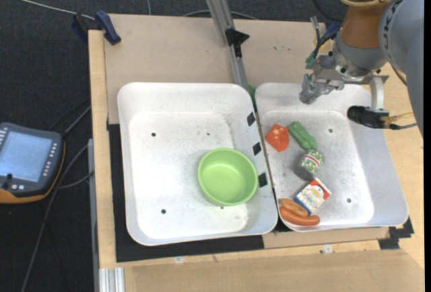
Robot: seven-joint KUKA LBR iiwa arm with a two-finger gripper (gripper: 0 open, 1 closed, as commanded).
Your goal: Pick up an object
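Note:
My gripper [311, 94] hangs over the far left corner of the right bin [377, 169], above bare floor, with nothing visibly held. Below it in that bin lie a red strawberry-like toy [277, 138], a green pickle-shaped toy [302, 135], a small can with a green and white label [309, 163], a small red and white carton [312, 196] and a red hot dog toy [297, 212] at the near wall. A lime green bowl [227, 177] sits in the left bin [155, 149] near its right wall.
A grey metal pole [219, 8] slants down to the divider between the bins. A handheld pendant [27, 161] lies off the bench at the left. Cables run across the dark floor behind.

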